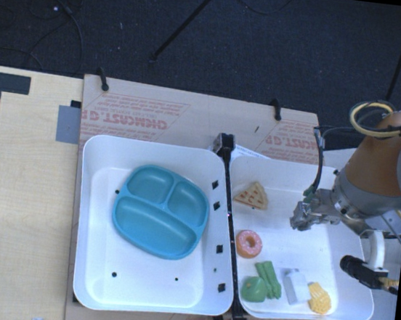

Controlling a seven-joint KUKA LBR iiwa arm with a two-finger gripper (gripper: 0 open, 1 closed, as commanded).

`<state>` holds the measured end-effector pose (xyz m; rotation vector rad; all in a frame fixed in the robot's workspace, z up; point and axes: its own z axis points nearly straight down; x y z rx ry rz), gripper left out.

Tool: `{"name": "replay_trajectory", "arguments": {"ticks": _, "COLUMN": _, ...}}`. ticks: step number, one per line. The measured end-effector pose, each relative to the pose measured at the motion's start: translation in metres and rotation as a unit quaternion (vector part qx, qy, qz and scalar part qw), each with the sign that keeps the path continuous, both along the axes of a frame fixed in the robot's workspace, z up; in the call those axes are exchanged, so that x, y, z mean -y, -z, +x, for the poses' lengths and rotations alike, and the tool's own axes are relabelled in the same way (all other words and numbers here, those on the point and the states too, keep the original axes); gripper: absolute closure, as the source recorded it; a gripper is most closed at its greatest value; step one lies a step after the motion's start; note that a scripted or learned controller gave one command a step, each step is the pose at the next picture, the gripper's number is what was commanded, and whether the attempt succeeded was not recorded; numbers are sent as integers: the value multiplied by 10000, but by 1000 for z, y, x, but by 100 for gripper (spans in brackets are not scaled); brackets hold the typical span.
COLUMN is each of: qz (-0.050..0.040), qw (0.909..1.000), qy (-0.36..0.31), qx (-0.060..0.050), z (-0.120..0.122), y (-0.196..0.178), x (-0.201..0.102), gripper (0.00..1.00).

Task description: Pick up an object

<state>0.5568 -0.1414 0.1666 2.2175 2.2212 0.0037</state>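
The tool (304, 217) hangs over the right bin (341, 313), nothing visibly in it; how far open it is cannot be told. Left of it lies a waffle (252, 195); nearer are a donut (249, 243), green beans (262, 281), a white block (294, 285) and corn (320, 299). A blue tray (160, 210) fills the left bin (89, 280).

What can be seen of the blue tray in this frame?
The blue tray is a rounded plastic-looking dish with three compartments: two small ones at the far side and one long one nearer the camera. It lies flat, turned slightly askew, in the left bin, with nothing in its compartments. The gripper is over the right bin, well away.
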Motion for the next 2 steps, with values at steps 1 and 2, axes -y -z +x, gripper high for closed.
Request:
{"name": "replay_trajectory", "arguments": {"ticks": 1, "qz": 1, "qw": 10000, "qy": -2, "qx": -6, "z": 1, "y": -43, "x": -2, "gripper": 100}}
{"name": "replay_trajectory", "arguments": {"ticks": 2, "qz": 1, "qw": 10000, "qy": -1, "qx": -4, "z": 5, "y": -87, "x": -5, "gripper": 100}}
